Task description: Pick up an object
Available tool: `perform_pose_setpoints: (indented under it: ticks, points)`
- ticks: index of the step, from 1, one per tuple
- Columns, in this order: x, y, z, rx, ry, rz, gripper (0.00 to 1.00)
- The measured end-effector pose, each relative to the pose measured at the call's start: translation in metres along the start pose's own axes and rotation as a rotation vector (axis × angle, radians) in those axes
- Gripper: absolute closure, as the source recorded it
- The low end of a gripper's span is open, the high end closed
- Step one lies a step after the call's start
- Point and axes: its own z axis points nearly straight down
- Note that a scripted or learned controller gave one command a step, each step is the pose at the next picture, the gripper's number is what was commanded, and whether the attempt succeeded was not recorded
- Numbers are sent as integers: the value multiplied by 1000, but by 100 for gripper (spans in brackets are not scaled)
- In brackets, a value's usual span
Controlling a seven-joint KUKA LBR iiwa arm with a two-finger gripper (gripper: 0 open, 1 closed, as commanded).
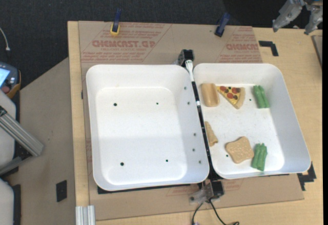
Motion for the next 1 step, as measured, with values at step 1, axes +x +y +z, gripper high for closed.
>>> perform_pose_setpoints:
  ticks: [1]
  points:
    - [-41, -15, 44, 29, 5, 9, 0]
